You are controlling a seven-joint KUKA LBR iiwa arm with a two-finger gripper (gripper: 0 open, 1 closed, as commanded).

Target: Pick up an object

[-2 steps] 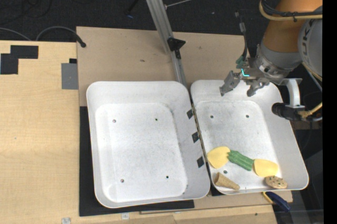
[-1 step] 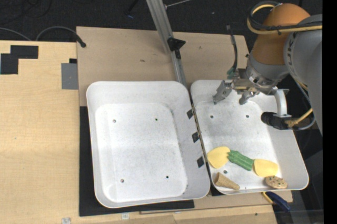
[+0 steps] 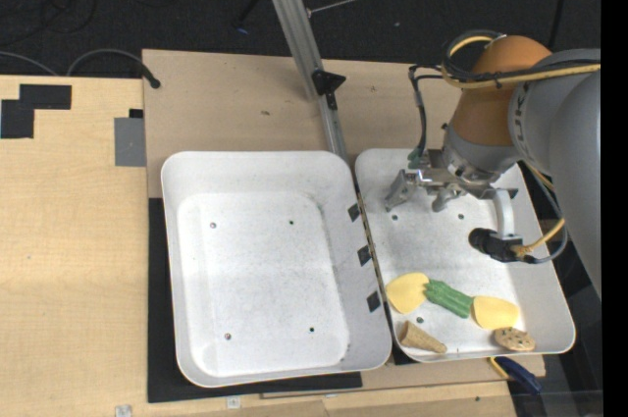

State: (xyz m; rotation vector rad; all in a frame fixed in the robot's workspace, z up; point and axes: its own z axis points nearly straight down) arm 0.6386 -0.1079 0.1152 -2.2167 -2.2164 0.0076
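The shallow white plastic bin on the left (image 3: 260, 258) lies at nine o'clock from me. Across the divider, in the matching white bin on the right (image 3: 549, 322), my two-finger metal gripper (image 3: 422, 189) hangs over the far half with its fingers spread and nothing between them. At six o'clock from it, near the front wall, sits a yellow rounded toy piece (image 3: 406, 291) touching a green ridged toy vegetable (image 3: 449, 298), which runs into a second yellow piece (image 3: 496, 311). At their six o'clock lie a tan cone-shaped wafer (image 3: 422, 338) and a brown speckled round biscuit (image 3: 513, 339).
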